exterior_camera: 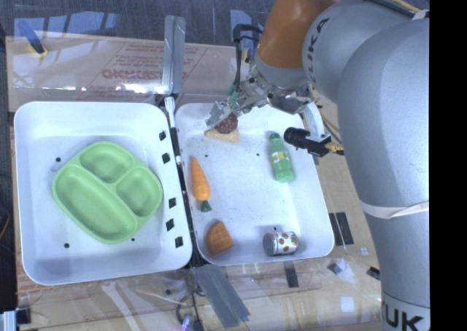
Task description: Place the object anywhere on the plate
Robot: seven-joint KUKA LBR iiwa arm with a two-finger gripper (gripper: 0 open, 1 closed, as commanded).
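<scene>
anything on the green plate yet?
No. The green plate in the left bin carries nothing; the carrot, bottle and can all lie in the right bin.

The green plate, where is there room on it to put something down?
All three hollows of the green divided plate lie bare, and white floor rings it in the left bin. The right bin is crowded: orange carrot, green bottle, small can.
</scene>
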